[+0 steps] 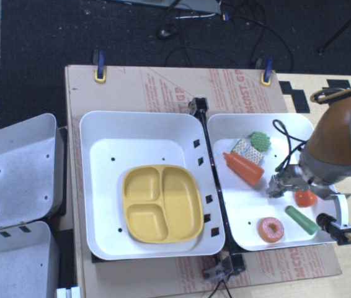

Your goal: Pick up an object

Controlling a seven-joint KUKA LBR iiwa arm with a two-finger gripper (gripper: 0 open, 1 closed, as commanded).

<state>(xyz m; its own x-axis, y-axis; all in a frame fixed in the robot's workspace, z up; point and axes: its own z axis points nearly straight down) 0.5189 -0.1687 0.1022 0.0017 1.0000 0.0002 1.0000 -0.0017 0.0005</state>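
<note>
L bin: shallow white plastic, rounded corners, smooth glossy walls. In it lies a yellow divided plate, matte plastic, rounded-square, 3 compartments, sitting a bit toward the bin's front.

R bin: same white plastic, touching the L bin along a black clip strip. Contents, L to R: orange carrot, tapered & smooth, lying at a slant w/ a checkered packet just behind it; green knobbly broccoli-like piece touching that packet; pink-frosted donut, ring shape, near the front wall; green cylinder, smooth, cucumber-like, lying diagonal beside the donut; small red-orange tomato-like ball just above the cylinder.

Gripper: metal, dark cables, low in the R bin btwn carrot & red ball, right beside the ball. Can't tell if its jaws are open or closed, or whether anything sits in them. Orange-banded arm comes in from R.
</note>
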